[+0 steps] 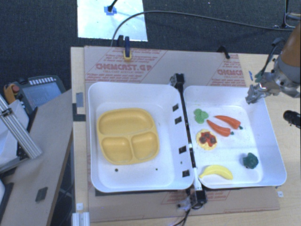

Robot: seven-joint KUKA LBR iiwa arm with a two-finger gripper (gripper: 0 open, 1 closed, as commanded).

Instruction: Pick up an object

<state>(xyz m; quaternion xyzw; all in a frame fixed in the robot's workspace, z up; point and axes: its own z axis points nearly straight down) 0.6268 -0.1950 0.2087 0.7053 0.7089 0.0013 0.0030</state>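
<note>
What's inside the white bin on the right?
The right bin holds toy food: a banana, two red peppers, a small pizza, a light green piece and a dark green one. Nothing is covered; all lie apart or barely touching.

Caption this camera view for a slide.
Gripper hovers at the right bin's far corner; toy foods lie inside, with a yellow tray in the left bin.

One fixed camera high above the bench (155, 60), slanting down over both white bins (141, 91).
</note>
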